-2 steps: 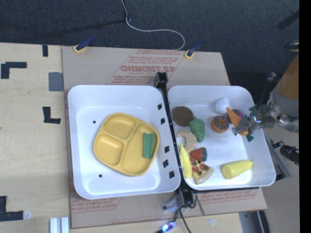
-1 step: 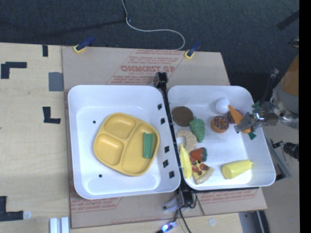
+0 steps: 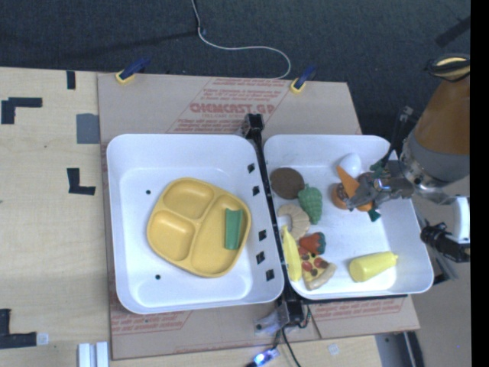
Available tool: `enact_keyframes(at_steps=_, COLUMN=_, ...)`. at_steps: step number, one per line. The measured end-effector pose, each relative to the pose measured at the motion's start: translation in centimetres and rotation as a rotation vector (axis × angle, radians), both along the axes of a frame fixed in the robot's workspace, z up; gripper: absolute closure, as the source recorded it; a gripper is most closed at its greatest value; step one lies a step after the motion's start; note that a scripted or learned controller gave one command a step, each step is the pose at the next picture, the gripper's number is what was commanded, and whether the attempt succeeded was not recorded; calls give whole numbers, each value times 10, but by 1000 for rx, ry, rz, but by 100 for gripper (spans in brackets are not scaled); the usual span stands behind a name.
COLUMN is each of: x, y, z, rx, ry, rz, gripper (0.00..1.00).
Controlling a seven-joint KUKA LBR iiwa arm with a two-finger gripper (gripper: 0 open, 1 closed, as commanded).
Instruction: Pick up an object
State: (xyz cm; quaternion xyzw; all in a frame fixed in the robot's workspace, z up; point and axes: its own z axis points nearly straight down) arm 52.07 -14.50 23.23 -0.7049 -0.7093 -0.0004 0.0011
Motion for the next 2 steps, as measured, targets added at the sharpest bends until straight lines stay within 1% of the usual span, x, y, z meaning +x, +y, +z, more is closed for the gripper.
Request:
enact_keyframes(at_steps=1, x=-3, y=63, z=-2, rx=0, ry=2, rz=1, gripper=100)
enact_keyframes(at_steps=2, x=-2, y=124, z=-12, rx=0, ry=3, rz=1, gripper=100)
